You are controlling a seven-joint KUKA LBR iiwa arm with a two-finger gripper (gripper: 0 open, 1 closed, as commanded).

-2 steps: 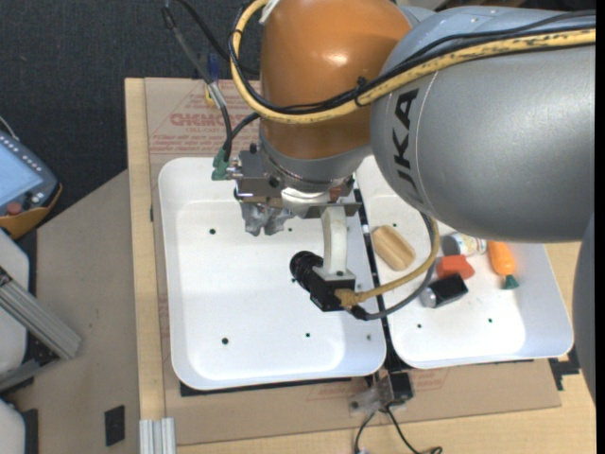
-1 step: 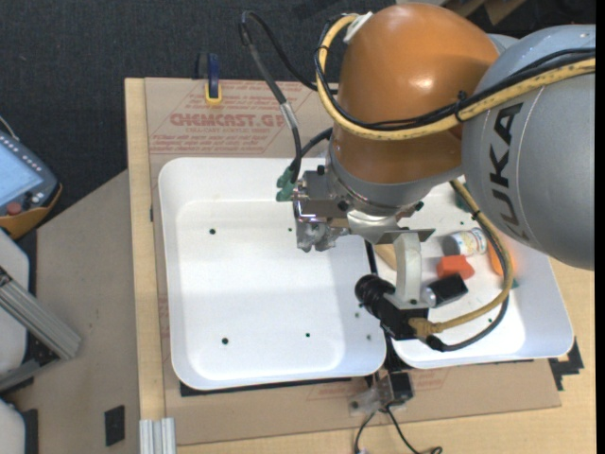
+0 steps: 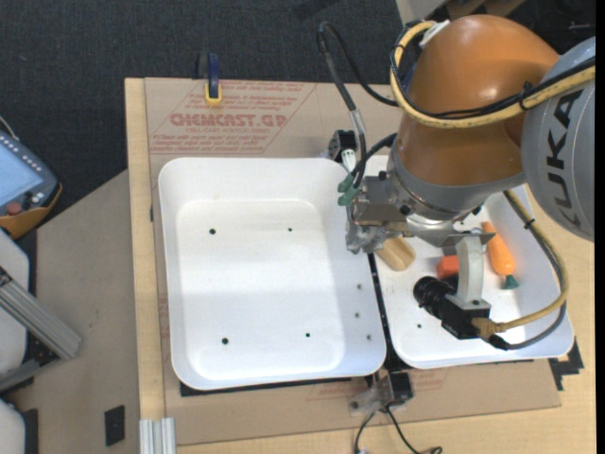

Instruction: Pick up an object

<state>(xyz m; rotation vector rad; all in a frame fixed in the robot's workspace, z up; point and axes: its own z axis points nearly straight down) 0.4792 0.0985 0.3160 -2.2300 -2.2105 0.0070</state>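
Gripper [image 3: 364, 237] hung at left edge of shallow white right bin [image 3: 421, 340], just beside tan wooden cylinder [image 3: 398, 254]; grip unreadable, nothing visibly lifted.

The orange-banded arm [image 3: 473, 93] bends steeply down, its end effector [image 3: 365, 227] held low.

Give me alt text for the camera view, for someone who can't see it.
The grey and orange arm reaches in from the right over the right bin, its gripper near the edge shared with the left bin. A tan cylinder lies beside the gripper, with a small red piece and a carrot further right.
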